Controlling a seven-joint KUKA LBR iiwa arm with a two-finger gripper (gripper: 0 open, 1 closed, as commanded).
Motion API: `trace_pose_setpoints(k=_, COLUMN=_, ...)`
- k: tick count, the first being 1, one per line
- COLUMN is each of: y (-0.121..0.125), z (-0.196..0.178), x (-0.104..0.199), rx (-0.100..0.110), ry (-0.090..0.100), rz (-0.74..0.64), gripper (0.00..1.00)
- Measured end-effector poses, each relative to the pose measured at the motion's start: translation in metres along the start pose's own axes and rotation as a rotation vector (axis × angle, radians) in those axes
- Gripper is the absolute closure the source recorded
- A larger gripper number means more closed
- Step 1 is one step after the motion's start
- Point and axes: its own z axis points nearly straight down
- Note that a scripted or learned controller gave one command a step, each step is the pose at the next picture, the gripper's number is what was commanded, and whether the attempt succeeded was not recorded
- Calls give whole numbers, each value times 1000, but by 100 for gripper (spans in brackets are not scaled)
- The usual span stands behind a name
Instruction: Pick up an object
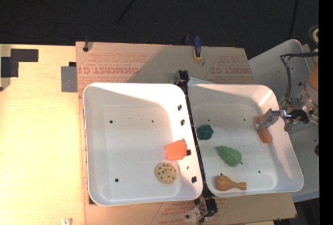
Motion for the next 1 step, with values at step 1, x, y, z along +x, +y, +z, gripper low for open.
trace_pose_setpoints(k=1, y=75, z=-124, x=9, rx=-25, ry=-4, rz=-13, gripper=0)
